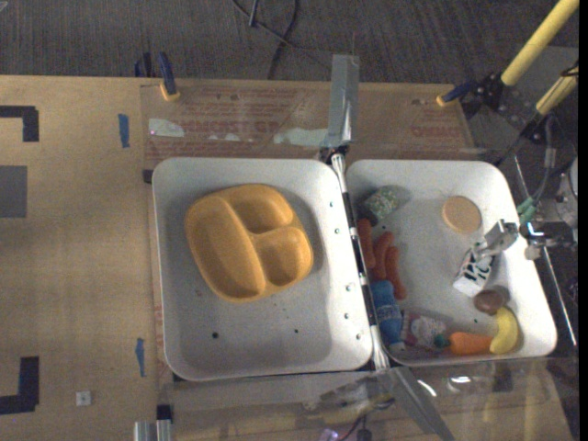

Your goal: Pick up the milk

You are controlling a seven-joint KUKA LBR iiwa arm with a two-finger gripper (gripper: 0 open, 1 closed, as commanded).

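- The jaws of the gripper, spread I cannot tell, hover at the milk, which lies just below them in the right bin.
- Not lifted yet; grasp and raise remain.

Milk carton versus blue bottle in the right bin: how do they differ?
The milk carton is white with black patches; the bottle is blue. The carton lies toward the bin's right side under the tool; the bottle lies against the left wall. Both lie on the same bin floor.
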